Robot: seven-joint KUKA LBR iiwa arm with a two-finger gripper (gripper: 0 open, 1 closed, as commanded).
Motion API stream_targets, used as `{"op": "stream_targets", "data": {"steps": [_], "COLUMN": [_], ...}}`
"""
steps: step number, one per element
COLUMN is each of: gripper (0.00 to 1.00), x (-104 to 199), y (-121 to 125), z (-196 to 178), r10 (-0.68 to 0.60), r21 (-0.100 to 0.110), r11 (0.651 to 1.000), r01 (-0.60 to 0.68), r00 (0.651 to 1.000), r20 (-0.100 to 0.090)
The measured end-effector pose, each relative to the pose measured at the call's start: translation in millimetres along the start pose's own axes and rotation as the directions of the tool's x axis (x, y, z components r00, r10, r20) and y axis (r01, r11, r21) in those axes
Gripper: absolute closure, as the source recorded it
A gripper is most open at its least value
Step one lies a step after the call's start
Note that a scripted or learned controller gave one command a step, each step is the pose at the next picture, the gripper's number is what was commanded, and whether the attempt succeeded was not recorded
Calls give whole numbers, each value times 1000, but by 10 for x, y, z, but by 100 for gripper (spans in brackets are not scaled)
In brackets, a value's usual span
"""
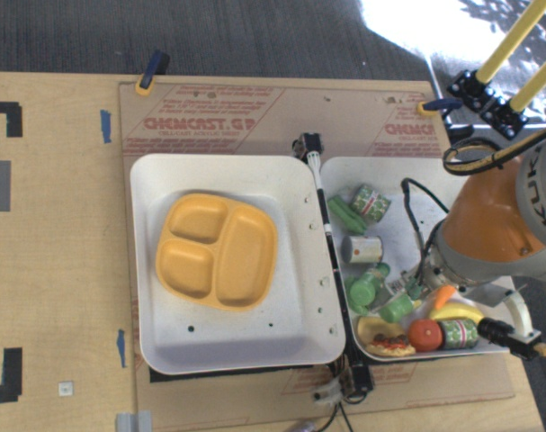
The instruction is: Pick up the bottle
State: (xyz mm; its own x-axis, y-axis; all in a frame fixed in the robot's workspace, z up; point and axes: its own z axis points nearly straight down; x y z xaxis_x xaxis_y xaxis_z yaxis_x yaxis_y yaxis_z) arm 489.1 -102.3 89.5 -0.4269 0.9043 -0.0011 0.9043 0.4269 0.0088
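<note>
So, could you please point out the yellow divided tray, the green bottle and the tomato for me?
yellow divided tray (217,250), camera view, on its centre ridge.
green bottle (366,287), camera view, mid-body.
tomato (425,334), camera view, its red top.

bench (57,241) — tan board top, black tape marks at its left | brown printed sheet (201,120) lies on it under the bins, held by clamps (152,70) at the far edge | left white bin (151,241) and right white bin (416,174) — side by side, touching
</note>
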Motion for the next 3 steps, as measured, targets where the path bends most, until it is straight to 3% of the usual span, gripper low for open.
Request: {"op": "stream_targets", "data": {"steps": [1,2,3], "gripper": [100,100,100], "x": [-77,142,-22], "y": [9,0,-118], "z": [-118,-1609,-309], "r10": [7,147,-99], "r21": [-12,7,9], "r11": [1000,989,995], "r01": [-7,-147,99], "r00": [1000,989,995], "r20": [24,1,-2]}}
